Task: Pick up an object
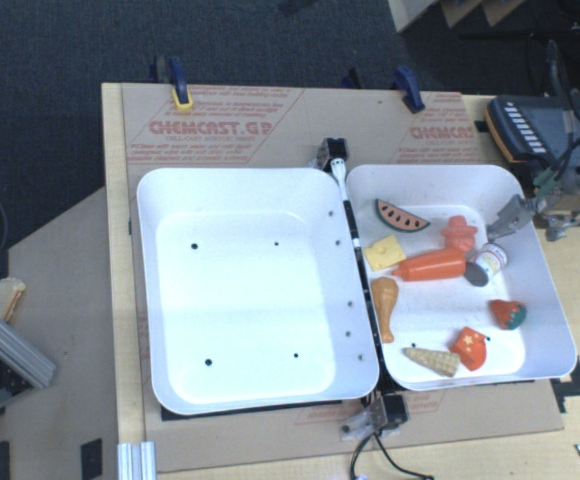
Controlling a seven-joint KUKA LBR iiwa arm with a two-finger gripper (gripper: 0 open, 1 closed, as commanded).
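Observation:
The right bin (555, 313) holds several toy foods. A watermelon slice (402, 215) lies at the back, with a red piece (459, 233) to its right. In the middle are a yellow block (385, 254), an orange carrot (432, 265) and a small can (486, 264). A drumstick (383, 306), a cone (432, 360), a red fruit (470, 347) and a strawberry (508, 314) lie toward the front. My gripper (503, 220) hangs over the bin's right rear, just above and right of the can and apart from it. I see nothing held in it.
The left bin (160, 268) sits beside the right one on a brown board (220, 123). Two blue clamps (179, 80) (407, 88) hold the board's back edge. A dark device (528, 126) and cables crowd the right side behind the arm.

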